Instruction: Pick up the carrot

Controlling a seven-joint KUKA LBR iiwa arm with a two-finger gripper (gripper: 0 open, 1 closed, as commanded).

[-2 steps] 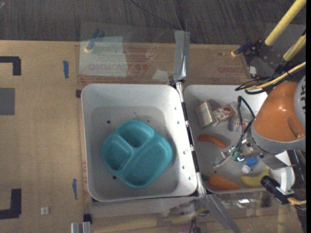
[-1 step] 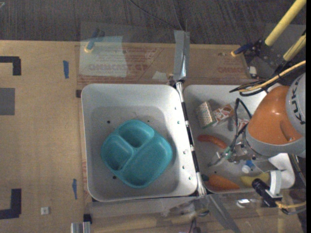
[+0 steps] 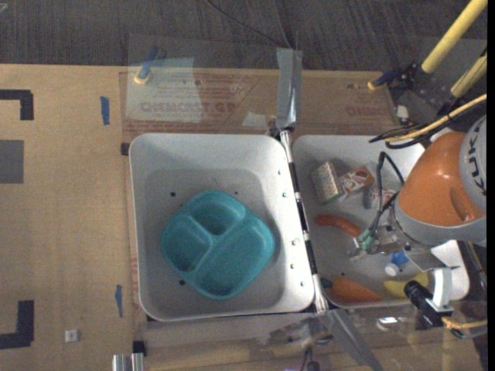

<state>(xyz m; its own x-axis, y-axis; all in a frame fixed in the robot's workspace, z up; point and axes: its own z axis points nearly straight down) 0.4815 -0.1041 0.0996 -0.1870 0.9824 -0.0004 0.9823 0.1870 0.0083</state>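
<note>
The carrot (image 3: 355, 290) is an orange tapered piece lying near the front edge of the right bin (image 3: 305, 165), pointing left to right. My gripper (image 3: 366, 244) hangs over the middle of that bin, below the arm's orange band (image 3: 435, 192). It is a little behind and to the right of the carrot, apart from it. Nothing shows in its grasp, and cables and the wrist blur its tip.
A red-orange sausage-like piece (image 3: 338, 223) lies just left of the gripper. A small box (image 3: 327, 181) and a red-white packet (image 3: 356, 180) sit at the back, a yellow piece (image 3: 400, 287) and a small bottle (image 3: 396, 263) at the front right. The left bin (image 3: 147, 207) holds a teal divided plate (image 3: 218, 243).
</note>
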